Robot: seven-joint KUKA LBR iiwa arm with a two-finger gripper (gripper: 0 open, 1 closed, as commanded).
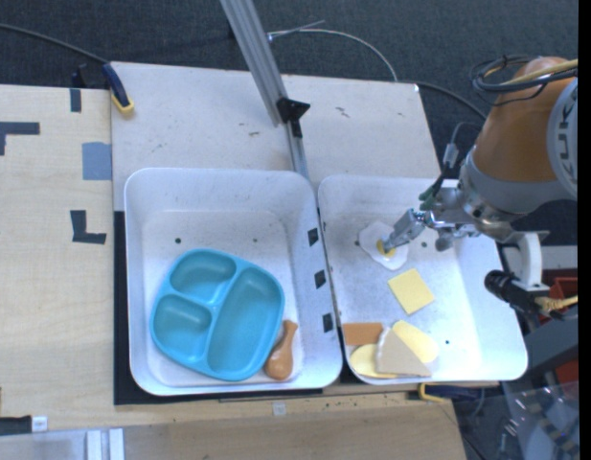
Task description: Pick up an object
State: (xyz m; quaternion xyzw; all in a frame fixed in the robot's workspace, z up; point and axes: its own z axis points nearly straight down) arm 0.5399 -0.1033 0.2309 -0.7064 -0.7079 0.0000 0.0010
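Observation:
My gripper [389, 245] reaches into the right bin [487, 343] from the right, its fingertips down on a white fried-egg toy [378, 241] with a yellow yolk. Whether the egg sits between the fingers is unclear. In front of it lies a flat yellow cheese square [411, 290]. At the bin's front edge sit an orange block [362, 333], a pale wedge-shaped piece [405, 348] and a yellow round piece [364, 360] under it.
The left bin [147, 209] holds a blue divided plate [218, 312] and a brown drumstick toy [283, 351] at its front right. A metal pole [257, 51] slants down to the divider between the bins. The arm's orange band [525, 132] hangs over the right bin's far corner.

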